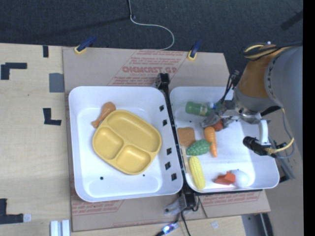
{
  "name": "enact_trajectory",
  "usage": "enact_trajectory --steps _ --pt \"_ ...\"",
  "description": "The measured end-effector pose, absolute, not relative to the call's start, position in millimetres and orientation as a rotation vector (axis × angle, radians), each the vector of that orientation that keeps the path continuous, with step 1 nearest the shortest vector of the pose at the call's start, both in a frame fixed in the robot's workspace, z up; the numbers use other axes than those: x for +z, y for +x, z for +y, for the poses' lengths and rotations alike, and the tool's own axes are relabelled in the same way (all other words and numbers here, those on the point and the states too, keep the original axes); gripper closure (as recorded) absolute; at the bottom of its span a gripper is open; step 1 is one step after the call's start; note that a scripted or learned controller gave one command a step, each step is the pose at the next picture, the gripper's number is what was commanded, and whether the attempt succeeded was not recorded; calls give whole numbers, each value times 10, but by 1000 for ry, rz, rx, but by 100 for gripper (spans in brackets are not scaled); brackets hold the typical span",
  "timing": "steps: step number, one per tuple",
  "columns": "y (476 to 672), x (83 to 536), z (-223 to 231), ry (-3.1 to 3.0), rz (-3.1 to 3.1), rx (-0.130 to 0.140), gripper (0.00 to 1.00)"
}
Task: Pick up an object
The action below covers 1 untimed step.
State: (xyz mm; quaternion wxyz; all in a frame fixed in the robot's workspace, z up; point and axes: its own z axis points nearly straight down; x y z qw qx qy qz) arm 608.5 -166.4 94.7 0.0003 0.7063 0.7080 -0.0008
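The arm (266,82) comes in from the right and its gripper (218,118) is low over the right bin (256,178), near the bin's upper middle. It is just above the top end of the carrot (211,139) and just right of the green bottle (197,108). Something small and orange-red lies at the tips, but it is too small to name. Whether the tool is clenched or released I cannot tell, because dark wrist parts and cables cover that spot. I see nothing lifted.

The task names no one object, so any toy in this bin can serve. Besides the carrot and the bottle, there are a brown slice (185,135), a bumpy green vegetable (199,147), a corn cob (196,171) by the left wall, and an orange piece (225,179) touching a white ball (242,178) near the lower corner. The left bin (81,141) holds a yellow tray (127,140) and a drumstick (103,114).

I judge the step is the descent or the grasp itself, most likely on the carrot. The next move needs a firm closing on one object alone, then a straight lift. The vegetable touches the carrot's side, so it can be dragged along.
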Motion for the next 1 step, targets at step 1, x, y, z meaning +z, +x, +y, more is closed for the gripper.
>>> enact_trajectory --steps 1 --pt "6187 1502 -1684 2218 2221 2 100"
